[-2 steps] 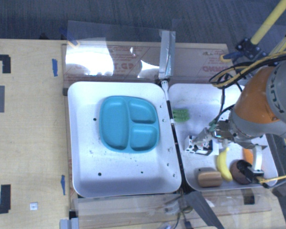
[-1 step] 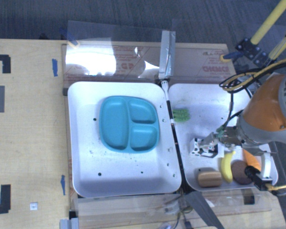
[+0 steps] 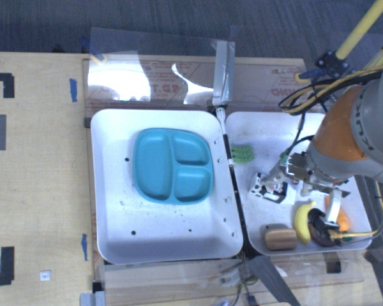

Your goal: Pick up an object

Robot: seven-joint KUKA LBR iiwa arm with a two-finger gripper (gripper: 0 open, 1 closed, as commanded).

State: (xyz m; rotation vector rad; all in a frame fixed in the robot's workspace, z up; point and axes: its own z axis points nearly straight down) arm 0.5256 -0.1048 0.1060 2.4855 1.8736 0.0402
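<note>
Across the whole left side runs the pale plywood bench [image 3: 38, 171], marked with black tape corners [image 3: 6, 85] and small blue tape tabs [image 3: 73, 89]. Beyond its far edge we see dark blue-grey carpet [image 3: 179, 5]. A clear plastic sheet [image 3: 147, 69] stands behind the bins, catching glare, with a strip of silver tape [image 3: 223, 72] along its right end.

On to the bins. The left bin [image 3: 108, 228] holds a blue divided plate [image 3: 172, 164], lying flat near its middle. The right bin [image 3: 268, 129] sits tight against it, and that's where the action is. The grey arm [image 3: 351, 139] comes in from the right, orange band showing, and is cut off by the picture's edge. A yellow pole [image 3: 369, 18] slants across the top right corner.

The gripper [image 3: 271, 187] is down low in the middle of the right bin, and it's a small black-and-white tangle from up here. Whether it is open or closed, I cannot tell.

Candidates for the pick: a brown block [image 3: 281, 238] near the bin's front wall, a yellow curved piece [image 3: 302, 223] just beside it, and a small green thing [image 3: 242, 153] near the left wall, apart from the gripper. A scrap of orange [image 3: 342, 222] peeks out under the wrist, mostly hidden and too covered to name.
</note>
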